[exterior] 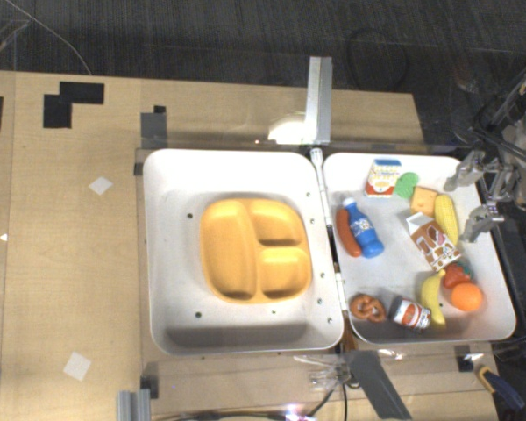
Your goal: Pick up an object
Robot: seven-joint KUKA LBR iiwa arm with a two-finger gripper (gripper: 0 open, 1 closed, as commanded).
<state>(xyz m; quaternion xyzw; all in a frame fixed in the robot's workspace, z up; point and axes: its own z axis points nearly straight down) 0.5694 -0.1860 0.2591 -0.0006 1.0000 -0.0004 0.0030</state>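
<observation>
The gripper hung spread wide and empty at the right bin's outer edge; the nearest object, a banana, lay just inside it, long axis running roughly front to back.

A pale wooden bench top fills the left and lower part of the view, with black square patches near its far left corner and small grey taped squares scattered over it. Beyond the bench's far edge lies dark ribbed flooring, with thin cables trailing over it at the upper left. A grey metal post stands at the far edge, a bright glare at its foot. Small metal brackets sit on the bench.
</observation>
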